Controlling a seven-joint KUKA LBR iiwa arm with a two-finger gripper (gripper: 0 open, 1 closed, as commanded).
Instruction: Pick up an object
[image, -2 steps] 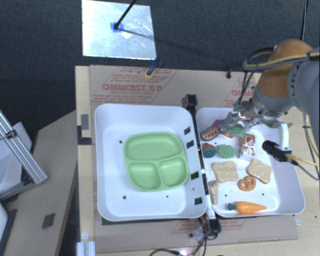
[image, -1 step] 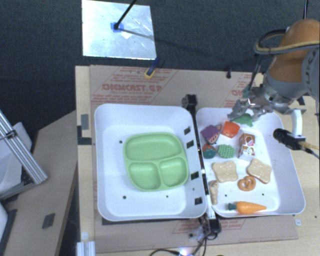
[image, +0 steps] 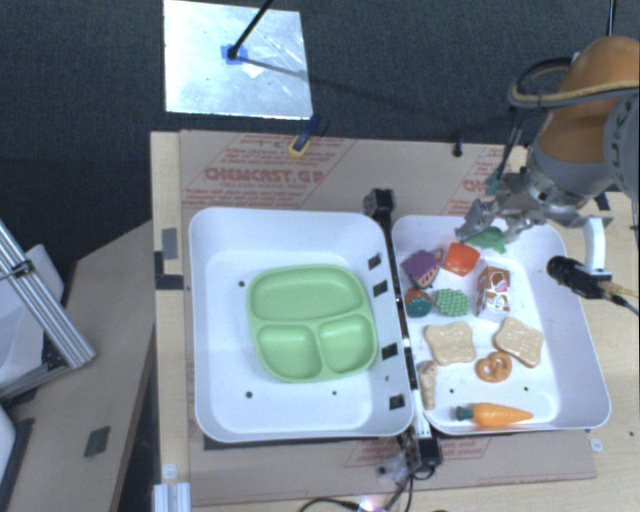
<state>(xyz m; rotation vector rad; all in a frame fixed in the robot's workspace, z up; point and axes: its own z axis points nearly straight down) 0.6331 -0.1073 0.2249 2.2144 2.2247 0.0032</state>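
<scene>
Judging by looks, the toy foods in the right bin (image: 590, 385) are light, hard plastic, slick and small. Left of the orange block (image: 461, 259) lies a purple piece (image: 421, 267); just above it a green piece (image: 488, 239) sits under the end effector (image: 492, 218), whose opening I cannot tell; I'd pinch its edges.

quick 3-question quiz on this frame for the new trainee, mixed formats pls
1. True or false: the green divided plate lies in the right bin.
2. Which item lies nearest the right bin's front edge? A pretzel B carrot C orange block
3. Fill in: the plate has ___ compartments.

Key: 1 false, it lies in the left bin. 2 B. 3 three.
</scene>
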